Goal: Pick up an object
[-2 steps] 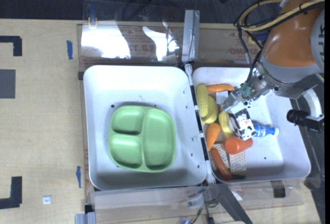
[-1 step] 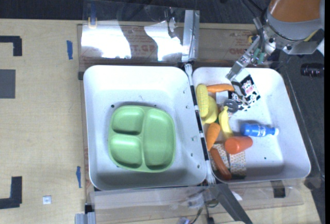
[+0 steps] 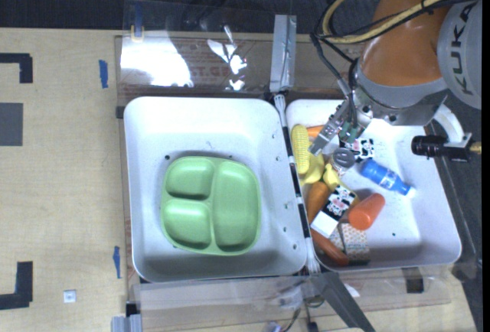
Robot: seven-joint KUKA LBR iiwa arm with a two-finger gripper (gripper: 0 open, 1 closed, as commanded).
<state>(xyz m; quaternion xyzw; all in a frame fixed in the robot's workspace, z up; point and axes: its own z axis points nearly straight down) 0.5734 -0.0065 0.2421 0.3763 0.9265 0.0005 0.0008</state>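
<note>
The pincer (image 3: 335,136) hangs low over the right bin (image 3: 429,235), above the pile of objects at the bin's left side. I cannot tell its state. Just left of it lies a corn cob (image 3: 301,145), just below it a small round grey piece (image 3: 343,157). A blue bottle (image 3: 385,176) lies to its lower right. Far left, in the left bin (image 3: 145,124), sits a green tray (image 3: 211,204).

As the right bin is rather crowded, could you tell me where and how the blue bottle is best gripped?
Grip the blue bottle across the middle of its body, coming from above: it lies flat and slanted, with bare white bin floor along its right side.
</note>
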